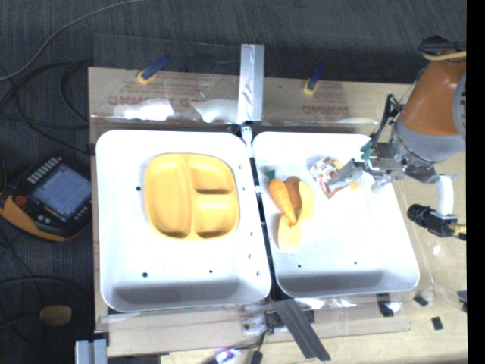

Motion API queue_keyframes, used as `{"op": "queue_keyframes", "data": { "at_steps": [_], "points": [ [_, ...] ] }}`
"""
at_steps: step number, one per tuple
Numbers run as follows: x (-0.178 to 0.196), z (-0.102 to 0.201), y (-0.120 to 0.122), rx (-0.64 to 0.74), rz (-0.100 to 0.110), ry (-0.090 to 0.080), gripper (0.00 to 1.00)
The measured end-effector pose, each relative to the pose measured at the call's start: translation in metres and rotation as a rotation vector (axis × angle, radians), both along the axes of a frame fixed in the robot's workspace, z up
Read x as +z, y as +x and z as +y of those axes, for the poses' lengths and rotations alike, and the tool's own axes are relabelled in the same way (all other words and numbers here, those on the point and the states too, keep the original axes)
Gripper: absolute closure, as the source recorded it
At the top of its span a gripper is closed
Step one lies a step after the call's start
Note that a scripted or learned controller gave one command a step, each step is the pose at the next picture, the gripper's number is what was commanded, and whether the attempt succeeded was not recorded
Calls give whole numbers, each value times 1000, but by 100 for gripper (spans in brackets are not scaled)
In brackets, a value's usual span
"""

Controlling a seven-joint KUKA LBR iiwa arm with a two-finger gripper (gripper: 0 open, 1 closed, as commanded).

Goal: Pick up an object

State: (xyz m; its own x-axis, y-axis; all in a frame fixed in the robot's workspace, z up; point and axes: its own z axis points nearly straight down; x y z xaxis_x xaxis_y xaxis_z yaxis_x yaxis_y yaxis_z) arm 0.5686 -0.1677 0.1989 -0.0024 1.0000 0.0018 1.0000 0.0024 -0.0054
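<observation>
I am hovering my pincer (350, 174) over the right bin (394, 268), right beside a crumpled white wrapper (326, 174), though I cannot tell how its jaws are standing, while a carrot (284, 197) is lying near the divider.

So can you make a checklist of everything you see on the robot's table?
Surface: bench bearing left bin and right bin side by side.
Job's things: carrot, yellow pieces and packet in right bin.
Clutter: yellow tray in left bin; plastic sheet at back.
End effector: over right bin, beside the packet; grip cannot be told.
Cables: thin lead on floor.
Surroundings: dark carpet; handheld pendant at left.
</observation>
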Motion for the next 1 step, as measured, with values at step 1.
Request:
{"op": "queue_keyframes", "data": {
  "at_steps": [1],
  "points": [
    [-47, 7, 50, 68, 0, -3, 0]
  ]
}}
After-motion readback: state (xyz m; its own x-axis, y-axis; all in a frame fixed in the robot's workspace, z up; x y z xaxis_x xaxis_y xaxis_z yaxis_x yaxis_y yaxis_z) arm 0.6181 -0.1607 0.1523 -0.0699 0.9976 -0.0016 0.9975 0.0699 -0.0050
